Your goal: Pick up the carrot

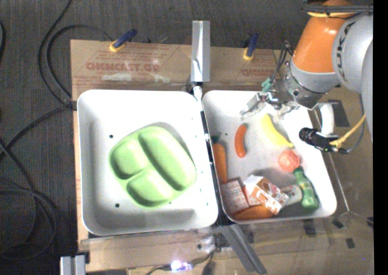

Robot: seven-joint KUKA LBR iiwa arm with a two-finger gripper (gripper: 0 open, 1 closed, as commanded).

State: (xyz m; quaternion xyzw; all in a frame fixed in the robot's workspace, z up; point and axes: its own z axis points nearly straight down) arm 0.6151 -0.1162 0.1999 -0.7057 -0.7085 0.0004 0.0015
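Setting: two shallow white bins sit side by side on a bench, seen from above at a slant.
Left bin (91, 146): holds a green divided tray (153, 166) with three hollows, lying near the middle.
Right bin (330, 198): holds a scatter of toy food.
Carrot (220, 163): orange, lying lengthwise against the right bin's left wall, well apart from the gripper.
Other items: a red sausage (241, 140) just right of the carrot; a yellow banana (274, 132); a red tomato (289, 160); a green bottle (306, 190); small cartons (257, 194) along the near wall.
Arm (330, 37): grey with an orange band, reaching in from the right.
Gripper (267, 103): above the right bin's far side, fingers seemingly spread with nothing between them, though they are small and hard to read.
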